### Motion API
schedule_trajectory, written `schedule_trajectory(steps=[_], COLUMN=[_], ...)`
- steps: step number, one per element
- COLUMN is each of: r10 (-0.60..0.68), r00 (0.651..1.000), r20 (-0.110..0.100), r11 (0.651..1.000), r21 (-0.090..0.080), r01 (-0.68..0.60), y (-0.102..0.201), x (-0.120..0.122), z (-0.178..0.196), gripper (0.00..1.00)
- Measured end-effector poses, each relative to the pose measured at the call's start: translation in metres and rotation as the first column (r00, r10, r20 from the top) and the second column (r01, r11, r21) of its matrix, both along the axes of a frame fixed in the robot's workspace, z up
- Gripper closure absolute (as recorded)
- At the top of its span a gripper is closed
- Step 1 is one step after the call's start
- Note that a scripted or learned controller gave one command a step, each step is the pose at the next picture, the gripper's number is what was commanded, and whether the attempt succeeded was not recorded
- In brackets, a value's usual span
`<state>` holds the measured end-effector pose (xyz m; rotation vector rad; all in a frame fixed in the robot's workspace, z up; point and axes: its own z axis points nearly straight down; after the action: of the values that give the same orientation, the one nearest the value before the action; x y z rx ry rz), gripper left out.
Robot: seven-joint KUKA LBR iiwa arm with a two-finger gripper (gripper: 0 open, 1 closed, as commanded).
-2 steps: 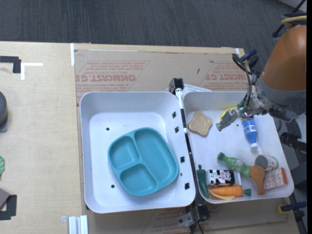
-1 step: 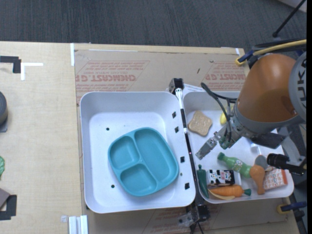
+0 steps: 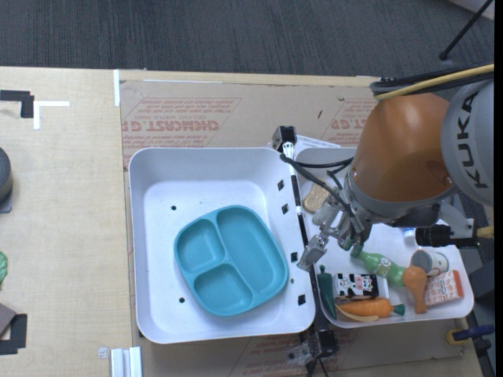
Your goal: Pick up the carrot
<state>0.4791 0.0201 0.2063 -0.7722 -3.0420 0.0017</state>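
Currently the carrot (image 3: 367,309) lies at the right bin's (image 3: 464,305) near edge, beside a milk carton (image 3: 355,286). Above, the gripper (image 3: 324,242) hovers spread, holding nothing.

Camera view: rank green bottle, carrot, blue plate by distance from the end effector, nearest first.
From the end effector:
1. green bottle, just to its right in the right bin.
2. carrot, below it, at the right bin's near edge.
3. blue plate, left bin; edge distance close to the carrot's.

The arm (image 3: 409,148) hides most of the right bin (image 3: 464,289).
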Motion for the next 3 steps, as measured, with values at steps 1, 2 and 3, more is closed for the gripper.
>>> schedule_trajectory(steps=[1,2,3], r10=[-0.215,0.492,0.439], r00=[0.977,0.871,0.898], r20=[-0.002,0.002,0.007], r11=[0.977,0.871,0.898], r21=[-0.003,0.001,0.001], r01=[0.215,-0.492,-0.439], y=[0.047,0.068,0.093], x=[-0.001,0.000,0.079], z=[-0.017,-0.017,-0.097], gripper=[0.00,0.00,0.00])
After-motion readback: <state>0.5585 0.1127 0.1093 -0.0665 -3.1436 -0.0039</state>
